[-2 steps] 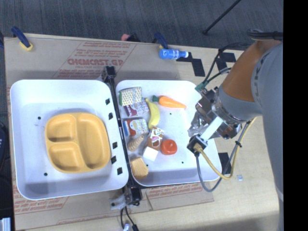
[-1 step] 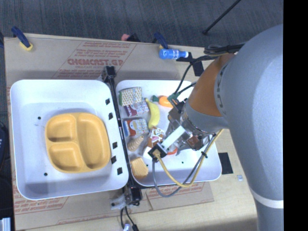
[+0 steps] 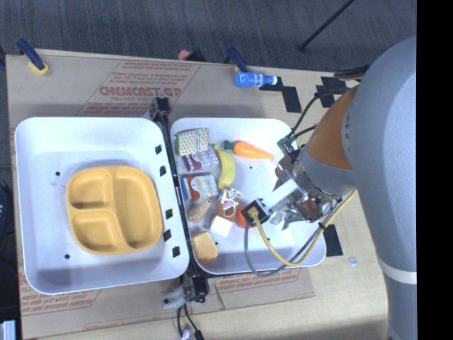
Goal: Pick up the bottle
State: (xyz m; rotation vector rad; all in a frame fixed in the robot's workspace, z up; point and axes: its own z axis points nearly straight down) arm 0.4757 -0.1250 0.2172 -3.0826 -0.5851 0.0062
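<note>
In the right bin (image 3: 311, 250), a small red-and-white thing (image 3: 228, 203) that looks like the bottle lies near the middle, just below the banana (image 3: 226, 167). My gripper (image 3: 287, 214) hangs low over the bin's right half, a short way to the right of that bottle and apart from it. The wrist and its hardware cover the fingertips. A red-orange object (image 3: 241, 220) sits between the gripper and the bottle, partly hidden.
The right bin also holds a carrot (image 3: 251, 150), a cracker box (image 3: 192, 142), two small packets (image 3: 201, 187), a biscuit (image 3: 199, 210), a white block (image 3: 221, 227) and a tan piece (image 3: 205, 247). A yellow divided tray (image 3: 113, 208) lies in the left bin (image 3: 35, 140). A blue bottle-shaped clamp (image 3: 249, 79) rests on the bench behind.
</note>
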